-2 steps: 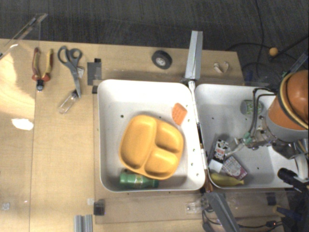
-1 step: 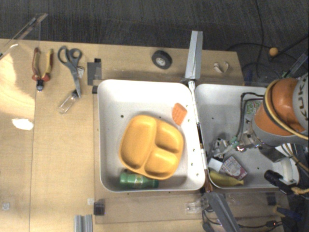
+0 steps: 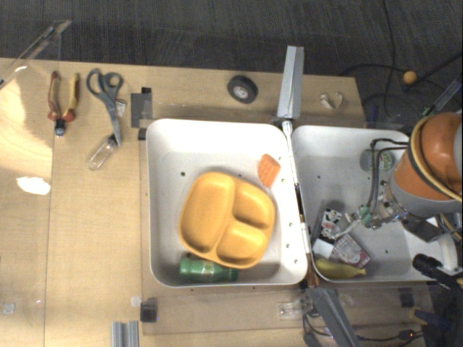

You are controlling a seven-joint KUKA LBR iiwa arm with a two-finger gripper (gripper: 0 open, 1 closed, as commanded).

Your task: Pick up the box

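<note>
Now | box [image 3: 349, 251] right bin [image 3: 340, 157], long axis slanting upper-left to lower-right | claw [image 3: 365, 215] nearby, grip unclear

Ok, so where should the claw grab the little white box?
Probably across its short width, coming straight down from above. The box lies near the left wall of the right bin, with a reddish packet and a banana close beside it, so a sideways approach looks crowded. The claw hangs just next to it.
</note>
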